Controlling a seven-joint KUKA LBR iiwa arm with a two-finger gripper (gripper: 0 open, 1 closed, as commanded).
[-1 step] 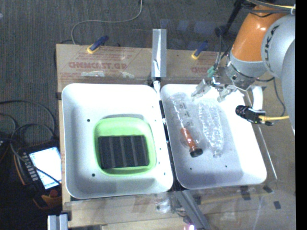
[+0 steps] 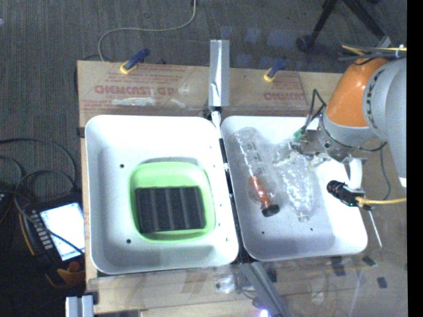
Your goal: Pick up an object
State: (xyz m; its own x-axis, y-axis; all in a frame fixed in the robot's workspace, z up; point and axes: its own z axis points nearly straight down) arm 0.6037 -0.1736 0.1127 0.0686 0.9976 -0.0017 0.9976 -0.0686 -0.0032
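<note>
In the right bin lies a clear plastic bottle with an orange patch near its dark cap, stretched from the bin's back toward its middle. Just right of it lies a crumpled clear bottle. My gripper hangs over the back right part of this bin, just above the crumpled bottle's upper end. Clear plastic and the wrist hide its tip, and nothing can be seen held in it. A green container with a dark ridged insert rests in the left bin.
The grey arm with its orange band reaches in from the right over the bin's edge. A black cable end with a yellow lead hangs beside the right wall. A metal post stands behind the seam between the bins.
</note>
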